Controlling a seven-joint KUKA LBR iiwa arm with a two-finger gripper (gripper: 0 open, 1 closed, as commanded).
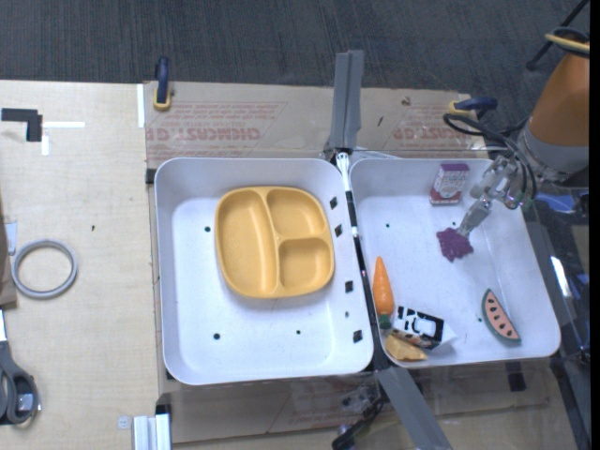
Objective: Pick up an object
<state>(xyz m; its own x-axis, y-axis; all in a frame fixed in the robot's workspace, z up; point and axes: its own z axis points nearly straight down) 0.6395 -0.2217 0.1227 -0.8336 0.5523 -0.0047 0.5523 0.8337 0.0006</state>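
So the arm had reached into the right bin (pixel 530 251) from its far right corner, and the gripper (pixel 469 225) hung just above the purple grape bunch (pixel 455 244), which sat in the upper middle of that bin's floor. That bunch looked like the target to me. Fingers were too small and dark at this angle, so honestly I couldn't tell if they were spread or pinched, and nothing was visibly clamped between them. My read: this was the approach step, right before the grab, with the lift not yet done. Next move would need a straight drop onto the bunch and a squeeze, then a clean pull up. Room around the grapes was decent: bare white floor on all sides, with the small purple-and-white packet (pixel 450 183) just beyond them toward the bin's back wall, the closest thing that could get bumped. The carrot (pixel 382 286) lay against the bin's left wall, well apart from the grapes, the black-and-white packet (pixel 418 324) and a yellowish bit sat in the near left corner, and the watermelon slice (pixel 500 316) was down by the near right corner. The yellow divided plate (pixel 275 241) was off in the left bin (pixel 187 289), on the other side of the divider, no issue.
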